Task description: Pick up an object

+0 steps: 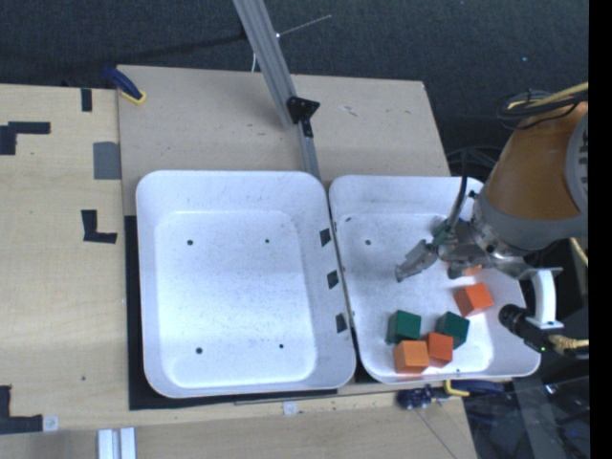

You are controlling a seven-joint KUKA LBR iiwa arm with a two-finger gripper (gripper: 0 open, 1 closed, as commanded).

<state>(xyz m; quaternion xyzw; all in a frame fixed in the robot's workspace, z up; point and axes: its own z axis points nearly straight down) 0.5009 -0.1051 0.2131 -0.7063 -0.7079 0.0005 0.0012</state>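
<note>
Here, two shallow white plastic bins: left bin [234, 280], right bin [382, 213]; grey-and-orange arm [535, 185] over right bin; dark two-finger gripper [406, 271] low above bin floor, nothing seen held, finger spread unreadable; orange and green cubes [426, 338] clustered near front edge.

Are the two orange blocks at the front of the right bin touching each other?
Touching. The camera view shows the larger orange block and the smaller orange block pressed side by side with no white bin floor between them in the right bin.
</note>
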